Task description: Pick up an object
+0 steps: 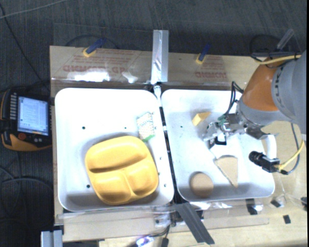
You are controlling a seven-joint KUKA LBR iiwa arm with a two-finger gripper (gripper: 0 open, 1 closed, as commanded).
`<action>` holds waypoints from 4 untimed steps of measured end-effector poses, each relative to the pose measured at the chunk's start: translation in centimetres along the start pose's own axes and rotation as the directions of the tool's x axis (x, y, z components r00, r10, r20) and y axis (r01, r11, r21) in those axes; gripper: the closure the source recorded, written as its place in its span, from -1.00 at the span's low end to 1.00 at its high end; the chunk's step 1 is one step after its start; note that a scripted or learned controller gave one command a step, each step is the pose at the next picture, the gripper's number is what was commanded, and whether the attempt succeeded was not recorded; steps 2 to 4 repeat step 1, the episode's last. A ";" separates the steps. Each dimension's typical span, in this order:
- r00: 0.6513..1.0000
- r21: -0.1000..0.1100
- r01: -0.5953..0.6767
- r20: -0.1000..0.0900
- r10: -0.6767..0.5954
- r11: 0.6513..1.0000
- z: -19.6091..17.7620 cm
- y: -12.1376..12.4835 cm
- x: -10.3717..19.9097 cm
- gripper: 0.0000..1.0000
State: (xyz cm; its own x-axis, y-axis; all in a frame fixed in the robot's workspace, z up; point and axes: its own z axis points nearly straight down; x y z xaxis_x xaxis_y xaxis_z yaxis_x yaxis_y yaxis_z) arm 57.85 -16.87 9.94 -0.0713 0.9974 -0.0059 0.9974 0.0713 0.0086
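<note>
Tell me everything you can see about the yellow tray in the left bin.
The yellow tray looks like smooth moulded plastic with rounded corners. It has three compartments: one long one along its upper side and two smaller ones below. It lies flat, open side up, turned slightly askew, in the lower middle of the left bin. Nothing sits in its compartments. A small white and green packet lies at its upper right corner; whether they touch is unclear.

Tan wedge (228,168) (perhaps foam), right bin (181,138)

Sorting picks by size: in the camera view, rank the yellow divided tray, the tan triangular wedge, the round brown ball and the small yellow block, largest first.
1. Yellow divided tray
2. Tan triangular wedge
3. Round brown ball, close to the wedge
4. Small yellow block
</note>
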 end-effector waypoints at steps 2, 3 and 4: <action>0.998 0.012 -0.066 -0.001 0.066 0.998 -11.0 3.0 -1.4 1.00; 0.998 0.012 -0.066 -0.001 0.066 0.998 -11.0 3.0 -1.4 1.00; 0.998 0.012 -0.066 -0.001 0.066 0.998 -11.0 3.0 -1.4 1.00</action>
